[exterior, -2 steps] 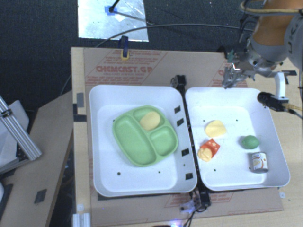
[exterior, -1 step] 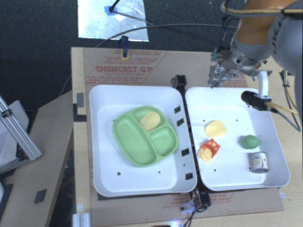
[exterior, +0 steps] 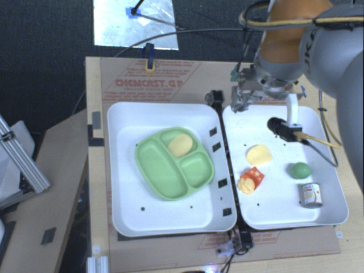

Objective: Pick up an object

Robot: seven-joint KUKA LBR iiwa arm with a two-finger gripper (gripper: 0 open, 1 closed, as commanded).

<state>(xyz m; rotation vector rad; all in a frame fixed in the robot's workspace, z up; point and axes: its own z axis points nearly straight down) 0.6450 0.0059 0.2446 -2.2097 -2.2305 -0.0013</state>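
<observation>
Gripper (exterior: 243, 101) at upper middle-right of frame, above right bin's (exterior: 330, 209) top-left corner; can't tell jaw state. Right bin: yellow piece (exterior: 259, 154), red-orange packet (exterior: 251, 180), green ball (exterior: 300, 170), small can (exterior: 310, 195). Left bin: green divided plate (exterior: 165, 172) with yellow item (exterior: 181, 145).

One camera was fixed above the bench (exterior: 170, 78) and looked down at a slant. It stood far enough to take in both white bins, the left bin (exterior: 122, 209) and the right bin (exterior: 330, 209), whole. The arm (exterior: 335, 44) entered from the right side, near the upper corner.
</observation>
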